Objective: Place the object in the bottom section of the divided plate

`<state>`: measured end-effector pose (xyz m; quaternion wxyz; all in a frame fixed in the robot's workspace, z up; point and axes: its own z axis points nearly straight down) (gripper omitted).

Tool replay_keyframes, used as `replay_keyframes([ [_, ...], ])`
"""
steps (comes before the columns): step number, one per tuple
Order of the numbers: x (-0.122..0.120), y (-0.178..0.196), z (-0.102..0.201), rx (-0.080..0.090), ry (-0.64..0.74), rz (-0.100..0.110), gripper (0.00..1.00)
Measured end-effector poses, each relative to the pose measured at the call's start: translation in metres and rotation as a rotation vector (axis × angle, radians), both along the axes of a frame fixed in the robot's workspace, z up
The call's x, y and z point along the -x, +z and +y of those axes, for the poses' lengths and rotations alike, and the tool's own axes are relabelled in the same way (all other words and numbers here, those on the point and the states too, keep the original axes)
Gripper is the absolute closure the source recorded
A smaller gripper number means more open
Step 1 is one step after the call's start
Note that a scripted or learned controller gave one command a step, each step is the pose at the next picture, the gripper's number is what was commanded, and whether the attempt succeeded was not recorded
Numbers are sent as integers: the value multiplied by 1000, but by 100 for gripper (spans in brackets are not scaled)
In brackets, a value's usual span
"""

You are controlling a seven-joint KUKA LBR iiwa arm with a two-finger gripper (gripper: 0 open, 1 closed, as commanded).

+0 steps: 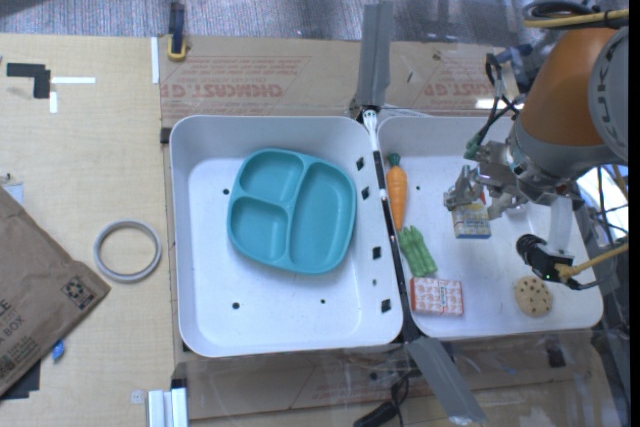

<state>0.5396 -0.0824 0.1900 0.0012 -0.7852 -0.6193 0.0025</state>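
1. Nearest the camera, along the right bin's (580, 320) front edge: a small red-and-white packet (437, 296) at roughly 7 o'clock in that bin, and a cookie (533, 296) over at 5 o'clock.
2. A bit further back, a green veggie (418, 251) lies along the left wall, with a carrot (397, 193) just beyond it at about 10 o'clock.
3. The gripper (472, 205) sits near the middle of the right bin, right over a small white-and-blue item (473, 227). That's probably the object it's going for, but I can't tell whether the tool is released or clamped on it; it's too cluttered there.
4. Left bin (200, 315): the teal divided plate (293, 211) sits dead centre and all three sections look bare.
5. Progress-wise I'd say it's early days. Nothing is on the plate, so the pick (if it works), the carry across to the left bin and the drop in the plate's bottom section are all left.
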Motion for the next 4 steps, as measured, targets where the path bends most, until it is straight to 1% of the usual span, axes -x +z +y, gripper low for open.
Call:
replay_keyframes([
  [1,9,0,68,-1,-50,0,100],
  [2,-28,0,125,1,24,-1,100],
  [3,-56,-27,132,23,-142,-35,100],
  [4,-49,-39,153,4,-120,-5,0],
])
